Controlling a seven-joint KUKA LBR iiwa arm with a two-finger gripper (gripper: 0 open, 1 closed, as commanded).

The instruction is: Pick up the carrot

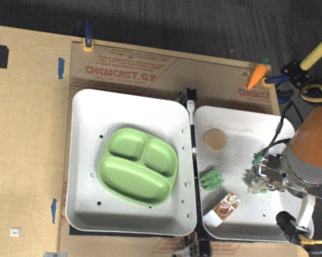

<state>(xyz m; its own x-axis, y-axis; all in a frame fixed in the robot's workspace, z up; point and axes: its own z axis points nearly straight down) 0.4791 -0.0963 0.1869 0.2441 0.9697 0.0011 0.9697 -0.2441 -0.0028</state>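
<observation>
The carrot (257, 76), small and orange with a green top, lies on the cardboard sheet beyond the far edge of the right bin (249, 119), outside both bins. My gripper (259, 179) hangs low over the right side of the right bin, well short of the carrot and nearer the camera. The grey wrist with its orange band (320, 142) covers the bin's right rim. A small green bit shows by the gripper's far side.
In the right bin lie a tan round disc (215, 139), a green ridged piece (211, 179) and a small brown-and-white packet (226, 206). The left bin (83, 144) holds a green divided plate (138, 164). A blue clamp (279, 79) sits right of the carrot.
</observation>
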